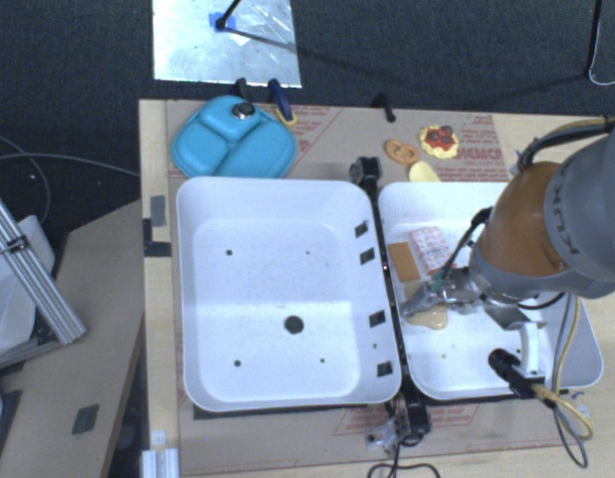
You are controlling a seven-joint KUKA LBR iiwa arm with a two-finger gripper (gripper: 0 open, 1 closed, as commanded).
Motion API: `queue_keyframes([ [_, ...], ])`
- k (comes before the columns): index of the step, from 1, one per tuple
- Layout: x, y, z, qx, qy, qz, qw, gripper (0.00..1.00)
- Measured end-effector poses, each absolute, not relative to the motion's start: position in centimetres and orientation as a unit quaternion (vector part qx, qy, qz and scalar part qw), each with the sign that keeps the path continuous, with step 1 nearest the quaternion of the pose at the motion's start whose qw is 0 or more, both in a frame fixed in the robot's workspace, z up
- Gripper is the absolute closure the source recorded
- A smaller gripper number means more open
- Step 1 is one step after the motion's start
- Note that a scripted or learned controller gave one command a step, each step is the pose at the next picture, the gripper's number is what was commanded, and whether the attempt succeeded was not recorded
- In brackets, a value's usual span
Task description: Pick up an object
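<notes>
Your arm [546,232] is reaching in over the right bin [586,361], wrist bent down, and the pincer [432,302] sits low at that bin's left wall, right over a pale tan object [432,318]. I can't tell from here how the pincer stands, or whether anything is caught in it; the metal tip and the object blur together. Just behind it, toward the table's far edge, lies a flat brown-and-white packet [415,250], well placed for a grab since it lies clear of the walls. The tan piece is tucked by the divider, which I'd judge makes it a tighter pick.

The left bin [278,297] shows only a dark round spot [294,325] on its floor. Along the table's far edge you've got a blue lidded tray [234,139] near the left corner and small toy foods [439,140] behind the right bin. The table [327,127] is cardboard-brown; beyond it is dark carpet [69,48] with a shiny metal sheet [226,26] lying flat.
</notes>
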State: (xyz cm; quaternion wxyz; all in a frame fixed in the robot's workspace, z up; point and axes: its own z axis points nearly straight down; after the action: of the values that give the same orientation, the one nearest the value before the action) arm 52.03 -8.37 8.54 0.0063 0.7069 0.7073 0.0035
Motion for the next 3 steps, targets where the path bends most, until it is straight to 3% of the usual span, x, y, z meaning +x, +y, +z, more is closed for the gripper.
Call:
queue_keyframes([
  [1,52.4,-8.6,10.2,0.707,0.707,0.0058,0.009,1.0],
  [2,49.9,-8.5,12.2,0.707,0.707,0.0004,0.0,1.0],
  [3,48.7,-8.5,15.5,0.707,0.707,0.0013,0.002,1.0],
])
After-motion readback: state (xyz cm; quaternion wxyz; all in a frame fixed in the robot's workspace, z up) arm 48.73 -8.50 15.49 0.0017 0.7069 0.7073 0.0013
